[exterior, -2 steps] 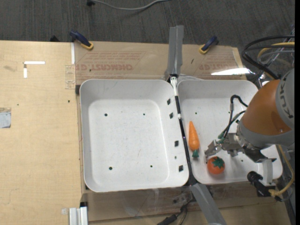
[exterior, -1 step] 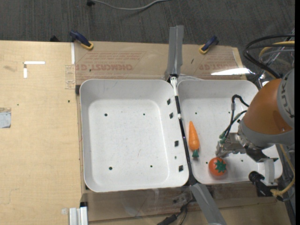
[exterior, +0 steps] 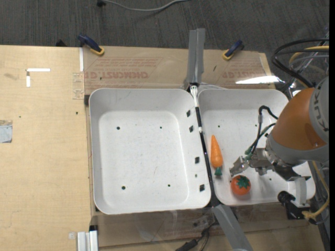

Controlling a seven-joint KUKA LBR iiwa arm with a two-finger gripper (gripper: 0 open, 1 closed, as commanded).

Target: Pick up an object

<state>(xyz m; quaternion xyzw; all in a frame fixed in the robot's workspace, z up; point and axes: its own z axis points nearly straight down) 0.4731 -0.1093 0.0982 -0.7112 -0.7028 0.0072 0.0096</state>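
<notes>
- I see mirrored red print, seemingly "CHEMCAST GP", on the cardboard [exterior: 125, 73] at upper centre.
- My pincer [exterior: 242, 166] hangs open, gripping nothing, just above the tomato [exterior: 241, 186], lower right.
- The carrot [exterior: 215, 151] lies beside it.

Bright, even light; sharp focus

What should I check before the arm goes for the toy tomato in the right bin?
1. Target in view: ok. The toy tomato lies near the front of the right bin.
2. Hand position: ok. The hand is just above the tomato in the picture, not around it.
3. Anything held: cannot tell; nothing shows between the fingers.
4. Neighbour clearance: ok. The toy carrot lies to the left, by the divider, apart from the tomato.
5. Cable: not ok. A black cable loops close over the wrist.
6. Left bin: ok, away from the hand.
</notes>
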